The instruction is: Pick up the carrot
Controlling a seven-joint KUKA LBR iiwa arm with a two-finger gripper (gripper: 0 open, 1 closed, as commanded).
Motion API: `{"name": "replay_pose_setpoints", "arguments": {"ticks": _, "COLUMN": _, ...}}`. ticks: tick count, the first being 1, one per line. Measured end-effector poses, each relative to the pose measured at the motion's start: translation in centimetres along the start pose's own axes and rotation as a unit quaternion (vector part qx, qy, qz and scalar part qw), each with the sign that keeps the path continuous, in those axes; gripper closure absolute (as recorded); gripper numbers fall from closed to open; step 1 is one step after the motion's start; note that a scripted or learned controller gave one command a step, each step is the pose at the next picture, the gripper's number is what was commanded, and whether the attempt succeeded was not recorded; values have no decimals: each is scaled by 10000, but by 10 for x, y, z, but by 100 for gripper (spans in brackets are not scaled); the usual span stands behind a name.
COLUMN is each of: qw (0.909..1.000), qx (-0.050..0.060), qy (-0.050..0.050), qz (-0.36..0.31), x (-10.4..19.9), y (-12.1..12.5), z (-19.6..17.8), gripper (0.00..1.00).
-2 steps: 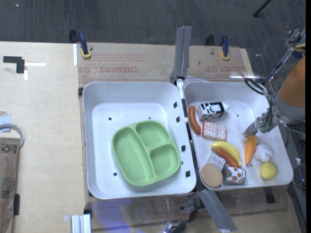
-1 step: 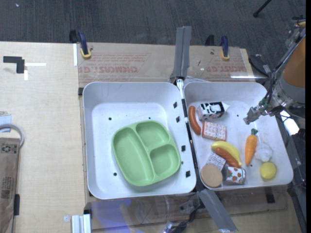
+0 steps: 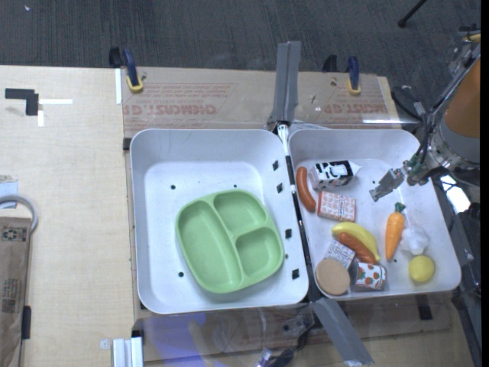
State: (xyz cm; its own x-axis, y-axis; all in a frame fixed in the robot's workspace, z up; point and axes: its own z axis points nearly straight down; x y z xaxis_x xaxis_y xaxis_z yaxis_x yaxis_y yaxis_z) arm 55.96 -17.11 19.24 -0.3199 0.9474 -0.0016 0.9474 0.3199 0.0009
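The carrot (image 3: 393,235) is orange with a green top and lies upright in the image, in the right part of the right bin (image 3: 359,147). Its green end points to the far side. My gripper (image 3: 386,183) hangs just above and slightly left of that green end, reaching in from the right. I see nothing held in it. The carrot rests on the bin floor, apart from the gripper.
Around the carrot lie a banana (image 3: 357,235), a lemon (image 3: 421,268), a white lump (image 3: 415,240), a strawberry carton (image 3: 370,276), a brown disc (image 3: 332,276), a pink wafer pack (image 3: 337,206), a sausage (image 3: 306,188) and a black-and-white box (image 3: 334,172). The left bin holds a green divided plate (image 3: 231,240).
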Motion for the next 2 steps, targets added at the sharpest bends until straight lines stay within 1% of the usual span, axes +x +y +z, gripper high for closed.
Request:
{"name": "replay_pose_setpoints", "arguments": {"ticks": 1, "qw": 9885, "qx": -8, "qy": -9, "qz": -1515, "x": -20, "y": 69, "z": -58, "gripper": 0}}
{"name": "replay_pose_setpoints", "arguments": {"ticks": 2, "qw": 9839, "qx": 3, "qy": 4, "qz": -1787, "x": -55, "y": 17, "z": 53, "gripper": 0}}
